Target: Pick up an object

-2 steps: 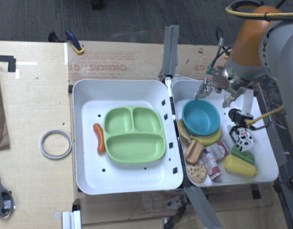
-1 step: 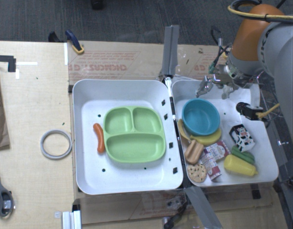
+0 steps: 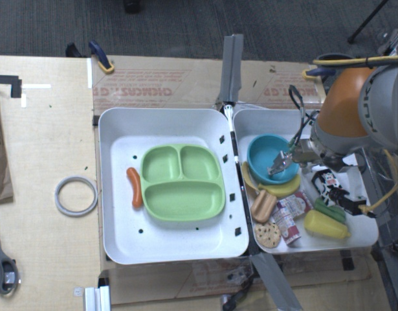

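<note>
the end effector (image 3: 281,166) hangs over the blue bowl (image 3: 270,155); its grip state i cannot tell. the bowl looks light, rigid, slick; best pinched at its rim.

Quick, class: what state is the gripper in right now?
Gripper: over the blue bowl; open or closed cannot be told.

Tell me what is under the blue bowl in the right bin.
The blue bowl sits on a yellow plate, whose rim shows along the bowl's lower edge. The rest of the plate and anything beneath it are covered. The gripper reaches into the bowl.
</note>
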### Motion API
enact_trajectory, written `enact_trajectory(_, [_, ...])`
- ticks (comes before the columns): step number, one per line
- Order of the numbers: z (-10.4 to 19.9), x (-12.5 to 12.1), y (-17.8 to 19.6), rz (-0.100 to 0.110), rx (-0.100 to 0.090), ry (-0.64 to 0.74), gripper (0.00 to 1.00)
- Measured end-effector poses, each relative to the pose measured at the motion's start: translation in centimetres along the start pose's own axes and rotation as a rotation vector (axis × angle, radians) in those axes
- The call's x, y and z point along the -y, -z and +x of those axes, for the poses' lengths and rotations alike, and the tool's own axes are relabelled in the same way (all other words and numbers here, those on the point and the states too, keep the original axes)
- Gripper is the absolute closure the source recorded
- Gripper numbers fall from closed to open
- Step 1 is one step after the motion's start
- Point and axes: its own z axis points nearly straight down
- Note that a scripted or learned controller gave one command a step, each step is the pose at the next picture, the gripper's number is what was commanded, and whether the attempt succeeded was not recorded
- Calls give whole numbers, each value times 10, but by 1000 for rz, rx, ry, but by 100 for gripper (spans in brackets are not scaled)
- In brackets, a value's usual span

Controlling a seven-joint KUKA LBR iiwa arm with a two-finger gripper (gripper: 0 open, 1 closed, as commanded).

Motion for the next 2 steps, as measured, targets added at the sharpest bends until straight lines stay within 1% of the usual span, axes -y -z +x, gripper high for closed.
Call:
enact_trajectory(1, [-3,-71,2,-3,1,-75,0])
enact_trajectory(2, [10,-41,1,-2,1,-26,0])
